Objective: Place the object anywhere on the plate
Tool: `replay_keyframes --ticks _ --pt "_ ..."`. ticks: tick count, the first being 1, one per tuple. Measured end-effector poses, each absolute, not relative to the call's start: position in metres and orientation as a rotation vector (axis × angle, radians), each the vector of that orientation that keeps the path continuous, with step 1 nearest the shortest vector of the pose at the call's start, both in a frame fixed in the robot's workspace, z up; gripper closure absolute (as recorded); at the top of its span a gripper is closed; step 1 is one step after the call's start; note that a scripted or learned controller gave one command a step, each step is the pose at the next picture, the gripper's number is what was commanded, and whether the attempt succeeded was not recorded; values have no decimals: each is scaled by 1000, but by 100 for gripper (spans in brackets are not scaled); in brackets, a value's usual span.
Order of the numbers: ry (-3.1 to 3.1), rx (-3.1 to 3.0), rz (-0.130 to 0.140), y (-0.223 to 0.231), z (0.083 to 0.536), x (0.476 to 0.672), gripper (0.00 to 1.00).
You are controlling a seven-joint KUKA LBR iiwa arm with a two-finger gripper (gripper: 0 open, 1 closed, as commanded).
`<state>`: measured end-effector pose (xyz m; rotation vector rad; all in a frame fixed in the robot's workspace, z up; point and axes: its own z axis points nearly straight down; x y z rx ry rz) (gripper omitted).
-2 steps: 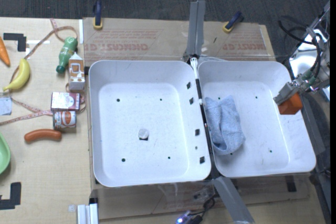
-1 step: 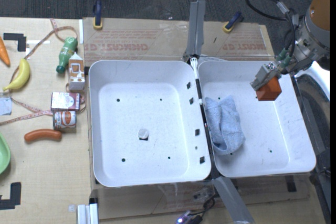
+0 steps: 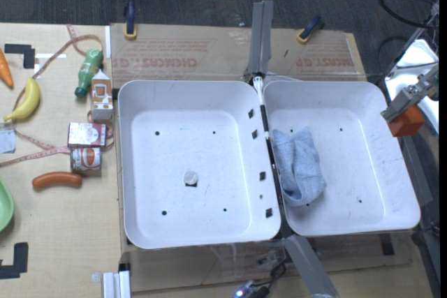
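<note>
A crumpled grey-blue cloth (image 3: 299, 164) lies in the right bin (image 3: 370, 216), against its left wall. A small pale round object (image 3: 191, 179) rests on the floor of the left bin (image 3: 140, 220), a little below its middle. My gripper (image 3: 392, 110) hangs at the right bin's right rim, at the end of the grey arm with its orange band (image 3: 407, 121). It is well apart from the cloth and far from the small object. Nothing shows in its grasp.
Left of the bins, the wooden bench holds a banana (image 3: 24, 100), a green bottle (image 3: 88, 71), small cartons (image 3: 101, 100), a can (image 3: 86, 159), a sausage (image 3: 57, 181) and a green dish edge (image 3: 4, 204). A metal divider (image 3: 260, 45) runs between the bins.
</note>
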<state>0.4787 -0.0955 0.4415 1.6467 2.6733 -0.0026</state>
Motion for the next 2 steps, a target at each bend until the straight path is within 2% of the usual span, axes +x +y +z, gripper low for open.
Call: replay_keyframes --ticks 1,2 --pt "2706 1596 -5 -210 435 478 100" --pt "2676 1645 -4 -222 441 490 100"
